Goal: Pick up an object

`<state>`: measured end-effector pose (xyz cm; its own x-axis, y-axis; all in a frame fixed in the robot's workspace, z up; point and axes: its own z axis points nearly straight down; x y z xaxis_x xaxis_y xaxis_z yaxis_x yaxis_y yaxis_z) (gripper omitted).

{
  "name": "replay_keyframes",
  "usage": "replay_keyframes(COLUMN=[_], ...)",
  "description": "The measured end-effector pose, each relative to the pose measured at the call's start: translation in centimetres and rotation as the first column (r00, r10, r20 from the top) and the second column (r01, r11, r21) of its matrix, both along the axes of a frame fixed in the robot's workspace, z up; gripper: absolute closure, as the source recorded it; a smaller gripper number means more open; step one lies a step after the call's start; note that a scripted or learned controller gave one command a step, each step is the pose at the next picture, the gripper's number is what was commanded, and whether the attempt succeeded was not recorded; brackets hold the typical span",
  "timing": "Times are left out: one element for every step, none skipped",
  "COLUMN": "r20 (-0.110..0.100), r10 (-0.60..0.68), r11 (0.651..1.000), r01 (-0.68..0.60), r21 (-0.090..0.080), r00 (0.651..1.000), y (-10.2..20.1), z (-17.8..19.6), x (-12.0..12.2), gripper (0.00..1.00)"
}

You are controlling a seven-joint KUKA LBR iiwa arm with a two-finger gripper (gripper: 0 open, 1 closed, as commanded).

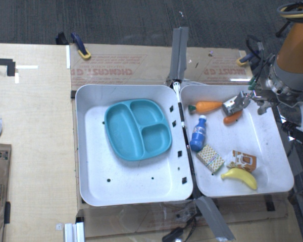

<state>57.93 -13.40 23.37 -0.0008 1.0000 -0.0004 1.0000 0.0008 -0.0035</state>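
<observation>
Cardboard sheet (141,64) behind bins printed "CHEMCAST GP", reading upside down, gripper (236,105) low in right bin (272,150) over orange-red object (233,117), finger state unclear, carrot (208,106) just beside, blue bottle (198,133) label illegible, banana (240,177), teal divided plate (138,129) in left bin (91,150).

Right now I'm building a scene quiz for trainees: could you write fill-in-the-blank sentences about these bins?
1. The sectioned plate in the left bin is coloured ____.
2. The yellow fruit in the right bin's near corner is a ____.
3. The blue bottle has a ____ cap.
4. The tool is above the ____ bin.

Missing words: blue; banana; white; right
</observation>
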Motion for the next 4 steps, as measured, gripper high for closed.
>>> replay_keyframes(r20=[0.004,0.003,0.003,0.003], r10=[0.181,0.177,0.17,0.17], r11=[0.983,0.984,0.985,0.985], r01=[-0.181,-0.177,-0.17,-0.17], r21=[0.0,-0.001,-0.001,-0.001], r00=[0.983,0.984,0.985,0.985], y=[3.2,3.1,6.8,6.8], z=[-12.9,-12.0,-1.7,-1.7], x=[-0.1,-0.1,4.4,4.3], gripper=[0.0,1.0,1.0,0.0])
